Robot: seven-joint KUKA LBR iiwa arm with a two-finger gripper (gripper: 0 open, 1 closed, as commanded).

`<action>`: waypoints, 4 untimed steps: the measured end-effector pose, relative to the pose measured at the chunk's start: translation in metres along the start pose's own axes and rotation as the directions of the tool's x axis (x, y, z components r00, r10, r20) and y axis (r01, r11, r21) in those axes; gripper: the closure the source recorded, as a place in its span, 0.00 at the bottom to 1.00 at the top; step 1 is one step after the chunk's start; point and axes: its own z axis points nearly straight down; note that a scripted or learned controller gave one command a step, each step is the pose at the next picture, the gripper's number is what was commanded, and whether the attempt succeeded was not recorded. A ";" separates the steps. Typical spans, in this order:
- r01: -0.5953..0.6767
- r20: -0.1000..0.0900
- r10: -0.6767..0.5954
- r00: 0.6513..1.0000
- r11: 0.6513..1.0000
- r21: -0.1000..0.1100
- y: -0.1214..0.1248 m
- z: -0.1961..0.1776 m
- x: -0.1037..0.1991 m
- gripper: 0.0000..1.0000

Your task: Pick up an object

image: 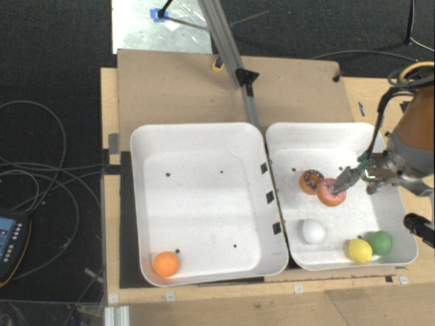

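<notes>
Camera view shows the gripper [345,180] low in the right bin [319,136], touching the pink doughnut [332,193]; whether it grips, I cannot tell.

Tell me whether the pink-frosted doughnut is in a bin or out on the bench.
In. The pink-frosted doughnut lies inside the right white bin, beside a brown doughnut, with the gripper at its edge.

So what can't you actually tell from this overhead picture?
- Tool: its tips overlap the pink frosted doughnut; too small and blurred to tell whether it grips it.
- Brown sprinkled doughnut: touching the pink one or just beside it, unclear.
- Round green ball: partly hidden behind the yellow lemon-shaped toy.
- Grey arm: cut off by the right edge.
</notes>
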 end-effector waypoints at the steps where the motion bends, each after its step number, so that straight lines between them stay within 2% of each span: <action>1: -0.002 0.001 0.002 1.000 1.000 -0.005 0.001 -0.002 0.000 0.00; 2: -0.003 0.000 0.003 1.000 1.000 0.000 0.009 0.045 0.005 0.00; 3: -0.005 0.000 0.005 1.000 1.000 0.000 0.014 0.093 -0.003 0.00; 4: -0.005 0.002 0.005 1.000 1.000 -0.006 0.016 0.128 -0.004 0.00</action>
